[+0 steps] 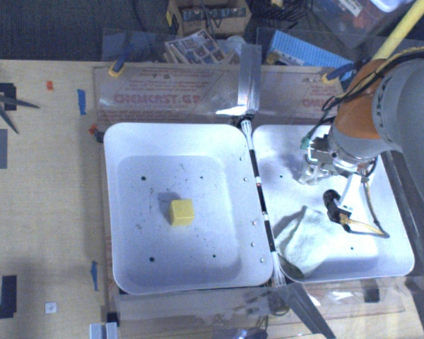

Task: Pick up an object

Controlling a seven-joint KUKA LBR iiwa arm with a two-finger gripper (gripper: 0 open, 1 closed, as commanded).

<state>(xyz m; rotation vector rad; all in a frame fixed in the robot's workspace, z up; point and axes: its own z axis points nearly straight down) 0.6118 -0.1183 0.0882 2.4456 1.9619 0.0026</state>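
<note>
A small yellow block (182, 212), matte, squarish, lighter on its top face and a shade darker on the side toward the camera. Sits in the left bin (127, 147), a little left of that bin's middle, flat on the white floor with a faint grey shadow at its upper left. Roughly cube-shaped — no clear long axis; edges turned only slightly off the bin's walls. Nothing touching it.

Over the right bin (396, 260), the grey arm (410, 111) with its orange band (357, 122), reaching in from the right. The hand (313, 171) low near that bin's upper left part, well apart from the block — grip state impossible to tell at this angle. A crumpled pale sheet (304, 242) on the right bin's lower left floor. Pale wooden bench (35, 210) around both bins.
</note>
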